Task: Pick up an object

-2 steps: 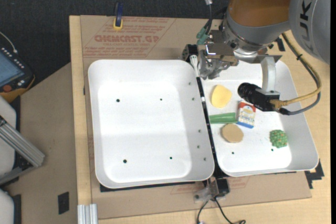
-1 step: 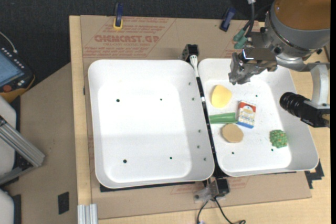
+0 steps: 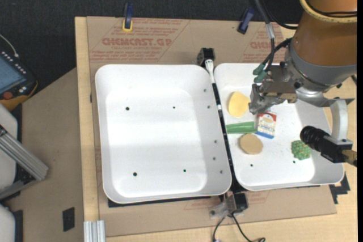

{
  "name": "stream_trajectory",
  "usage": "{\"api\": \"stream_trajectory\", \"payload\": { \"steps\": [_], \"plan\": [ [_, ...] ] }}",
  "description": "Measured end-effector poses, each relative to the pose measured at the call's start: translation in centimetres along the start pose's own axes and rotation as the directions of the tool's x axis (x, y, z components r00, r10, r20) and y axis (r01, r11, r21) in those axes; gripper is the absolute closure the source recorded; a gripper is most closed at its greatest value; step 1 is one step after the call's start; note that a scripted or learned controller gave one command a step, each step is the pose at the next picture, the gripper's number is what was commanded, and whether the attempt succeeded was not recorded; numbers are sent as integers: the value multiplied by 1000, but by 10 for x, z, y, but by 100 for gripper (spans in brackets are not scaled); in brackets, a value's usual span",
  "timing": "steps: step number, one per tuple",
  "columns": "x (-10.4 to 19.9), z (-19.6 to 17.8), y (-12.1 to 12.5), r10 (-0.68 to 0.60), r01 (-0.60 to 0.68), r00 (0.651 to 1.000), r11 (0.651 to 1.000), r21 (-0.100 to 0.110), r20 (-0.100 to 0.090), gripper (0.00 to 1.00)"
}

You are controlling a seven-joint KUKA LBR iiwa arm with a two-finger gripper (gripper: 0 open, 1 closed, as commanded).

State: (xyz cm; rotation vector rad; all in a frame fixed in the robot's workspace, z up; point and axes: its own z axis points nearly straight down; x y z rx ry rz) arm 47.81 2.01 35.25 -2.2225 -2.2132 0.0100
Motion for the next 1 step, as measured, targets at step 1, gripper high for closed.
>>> {"api": "stream_trajectory", "payload": {
  "steps": [1],
  "plan": [
    [73,-97,21,-13,12,1000,1000,-21,-5,100]
  ]
}}
